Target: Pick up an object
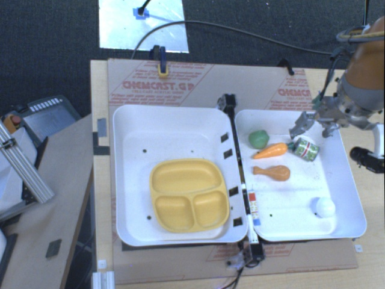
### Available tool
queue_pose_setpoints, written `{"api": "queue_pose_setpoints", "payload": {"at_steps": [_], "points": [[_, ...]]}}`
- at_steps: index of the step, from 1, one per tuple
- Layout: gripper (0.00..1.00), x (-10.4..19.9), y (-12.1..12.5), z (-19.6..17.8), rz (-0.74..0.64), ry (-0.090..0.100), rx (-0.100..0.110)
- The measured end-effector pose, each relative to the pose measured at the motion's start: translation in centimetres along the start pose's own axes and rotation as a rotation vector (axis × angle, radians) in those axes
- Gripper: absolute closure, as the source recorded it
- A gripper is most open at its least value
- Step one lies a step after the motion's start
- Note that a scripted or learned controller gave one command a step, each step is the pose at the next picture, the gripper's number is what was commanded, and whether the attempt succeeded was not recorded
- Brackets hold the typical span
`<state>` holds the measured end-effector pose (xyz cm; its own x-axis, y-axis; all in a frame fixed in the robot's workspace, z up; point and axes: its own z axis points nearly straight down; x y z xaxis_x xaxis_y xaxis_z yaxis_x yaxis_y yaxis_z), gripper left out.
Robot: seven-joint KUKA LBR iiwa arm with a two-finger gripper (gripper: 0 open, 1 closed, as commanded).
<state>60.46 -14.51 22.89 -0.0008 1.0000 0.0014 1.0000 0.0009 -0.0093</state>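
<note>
Pale bench [102, 77] bearing two white bins. Nearest in the right bin [349, 215], a white ball [325, 207]; then a drumstick [273, 173], carrot [271, 151], small can [305, 149], green ball [259, 139]. Can probably light, rigid, slick; best pinched across its sides. Gripper [313, 125] just above it, fingers apart, holding nothing.

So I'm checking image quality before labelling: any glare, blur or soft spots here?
Camera view: glare whitens the metal sheet at the top; the white ball nearly blends into the right bin; the arm looks soft; the yellow tray is clear.
</note>
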Motion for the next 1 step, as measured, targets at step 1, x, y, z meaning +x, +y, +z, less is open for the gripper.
{"api": "queue_pose_setpoints", "payload": {"at_steps": [1], "points": [[0.00,0.02,0.23,-0.62,-0.002,-0.002,-0.011]]}}
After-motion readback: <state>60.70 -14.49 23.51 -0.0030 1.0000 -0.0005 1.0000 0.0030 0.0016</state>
